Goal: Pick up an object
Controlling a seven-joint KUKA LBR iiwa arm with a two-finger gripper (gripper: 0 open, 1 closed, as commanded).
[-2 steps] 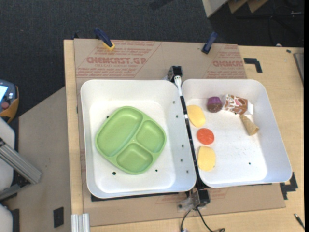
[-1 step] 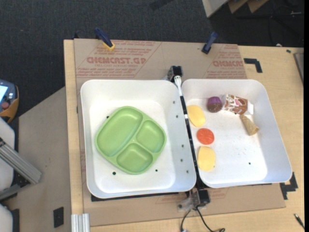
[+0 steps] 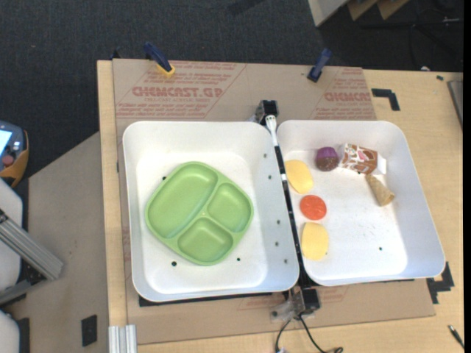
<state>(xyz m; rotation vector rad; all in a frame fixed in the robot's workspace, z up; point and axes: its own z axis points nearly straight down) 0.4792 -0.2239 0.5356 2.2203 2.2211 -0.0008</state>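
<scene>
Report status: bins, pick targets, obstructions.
Left bin: green divided plate. Right bin: two yellow pieces, orange-red disc, purple ball, brown-white packet. All uncovered, nothing picked.

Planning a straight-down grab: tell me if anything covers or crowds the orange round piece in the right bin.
Nothing covers the orange round piece. Two yellow pieces flank it, one above and one below, each close but apart.

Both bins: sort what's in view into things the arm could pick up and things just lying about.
Could be picked up, all in the right bin:
purple ball
orange disc
two yellow pieces
brown-and-white packet
tan cone

Just lying about:
green divided plate in the left bin
blue clamps
cardboard sheet
</scene>
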